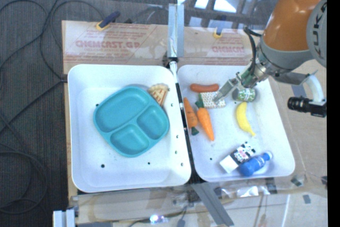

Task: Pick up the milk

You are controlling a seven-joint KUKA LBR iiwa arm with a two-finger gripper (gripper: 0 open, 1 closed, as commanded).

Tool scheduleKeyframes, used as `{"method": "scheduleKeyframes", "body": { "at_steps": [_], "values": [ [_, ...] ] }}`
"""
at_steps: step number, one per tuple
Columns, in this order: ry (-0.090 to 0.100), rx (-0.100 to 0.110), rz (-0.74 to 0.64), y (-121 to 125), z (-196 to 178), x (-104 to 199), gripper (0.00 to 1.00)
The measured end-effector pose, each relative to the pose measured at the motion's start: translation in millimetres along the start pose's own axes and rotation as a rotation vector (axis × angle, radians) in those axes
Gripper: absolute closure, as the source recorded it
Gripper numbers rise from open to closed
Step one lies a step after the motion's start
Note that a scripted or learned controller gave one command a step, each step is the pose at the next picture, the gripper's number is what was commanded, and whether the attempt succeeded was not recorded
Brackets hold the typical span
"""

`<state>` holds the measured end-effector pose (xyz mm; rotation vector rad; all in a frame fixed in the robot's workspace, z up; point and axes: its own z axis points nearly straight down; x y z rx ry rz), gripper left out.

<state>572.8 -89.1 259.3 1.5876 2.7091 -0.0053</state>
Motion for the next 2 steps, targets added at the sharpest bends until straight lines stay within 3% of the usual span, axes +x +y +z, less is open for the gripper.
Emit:
{"method": "scheduleKeyframes", "body": {
  "at_steps": [1, 2],
  "values": [
    [0.000, 0.001, 0.014, -24, 32, 2, 0.00],
    [-0.004, -0.011, -0.059, -68, 170, -2, 0.00]
  ]
}}
